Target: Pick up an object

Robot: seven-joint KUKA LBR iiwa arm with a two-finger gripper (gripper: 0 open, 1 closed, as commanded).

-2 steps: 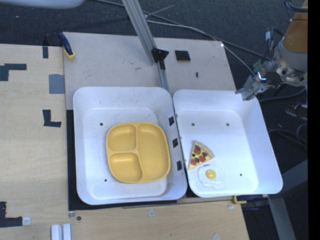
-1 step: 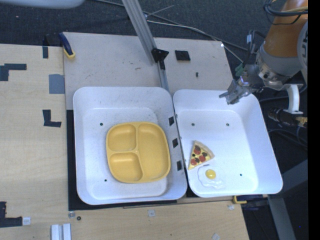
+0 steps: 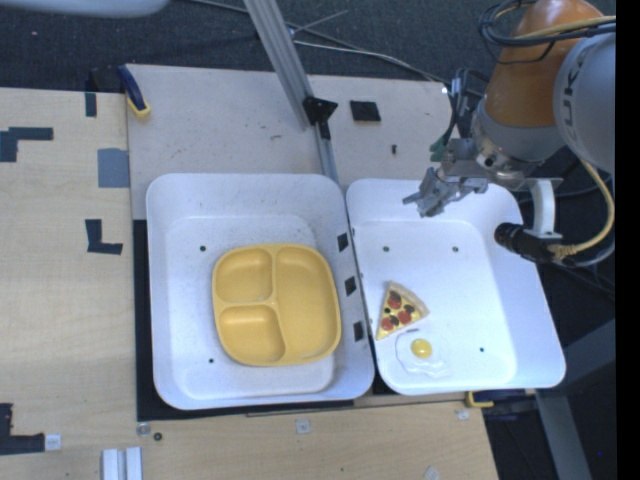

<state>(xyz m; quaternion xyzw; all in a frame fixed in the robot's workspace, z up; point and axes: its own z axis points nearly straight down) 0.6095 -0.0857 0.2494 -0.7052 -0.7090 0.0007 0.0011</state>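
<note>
Gripper [image 3: 432, 200] over far edge of right bin [image 3: 520, 298]; cannot tell finger state. Pizza slice [image 3: 399, 310] and fried egg [image 3: 421, 352] near bin's front, well apart from gripper.

A yellow divided plate [image 3: 276, 304] lies in the left bin [image 3: 180, 218].

Even, soft overhead light; white bins [image 3: 250, 193] bright without glare, faint shadows, slightly soft focus throughout

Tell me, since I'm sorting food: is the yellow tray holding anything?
Empty: the yellow tray shows three bare compartments.
</note>
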